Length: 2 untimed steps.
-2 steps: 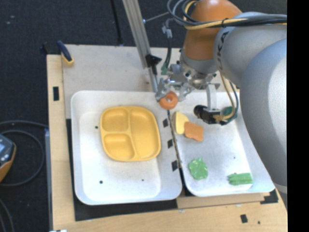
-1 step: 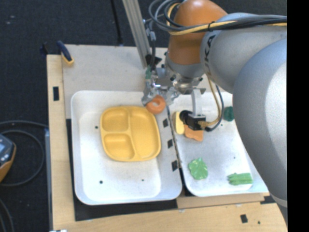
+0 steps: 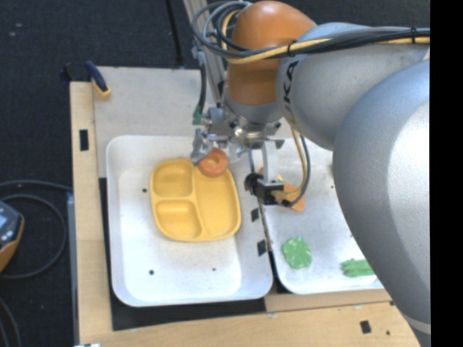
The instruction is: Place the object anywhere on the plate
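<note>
A yellow divided plate (image 3: 194, 201) lies in the left white bin (image 3: 134, 266). A small round orange-red object (image 3: 212, 164) hangs at the plate's far right corner, right under my gripper (image 3: 210, 152). The fingers close around its top, so the gripper is shut on it. The grey arm with its orange band comes in from the right and covers much of the right bin.
In the right bin (image 3: 318, 280) lie a green leafy piece (image 3: 296, 252), a second green piece (image 3: 356, 267) near the front right, and an orange item (image 3: 292, 194) partly hidden by the arm. A blue and yellow clip (image 3: 97, 78) sits at the bench's far left corner.
</note>
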Available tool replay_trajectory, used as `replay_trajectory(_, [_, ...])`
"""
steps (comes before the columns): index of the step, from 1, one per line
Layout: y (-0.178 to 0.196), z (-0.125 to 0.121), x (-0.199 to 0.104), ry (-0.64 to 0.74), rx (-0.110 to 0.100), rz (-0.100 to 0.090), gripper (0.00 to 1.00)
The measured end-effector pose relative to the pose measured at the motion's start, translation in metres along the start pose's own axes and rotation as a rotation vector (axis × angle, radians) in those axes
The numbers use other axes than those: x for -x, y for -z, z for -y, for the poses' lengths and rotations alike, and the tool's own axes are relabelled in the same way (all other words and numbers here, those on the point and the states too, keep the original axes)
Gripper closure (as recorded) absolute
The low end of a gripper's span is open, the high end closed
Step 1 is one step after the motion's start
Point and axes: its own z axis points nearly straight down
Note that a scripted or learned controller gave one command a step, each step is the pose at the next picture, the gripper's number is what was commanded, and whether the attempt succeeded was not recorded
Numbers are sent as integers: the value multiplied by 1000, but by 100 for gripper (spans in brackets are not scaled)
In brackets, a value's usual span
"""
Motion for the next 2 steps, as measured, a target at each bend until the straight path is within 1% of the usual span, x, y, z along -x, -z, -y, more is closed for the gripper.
replay_trajectory(1, [-17,2,-36,-2,-2,2,100])
replay_trajectory(2, [-16,2,-34,-5,-1,2,0])
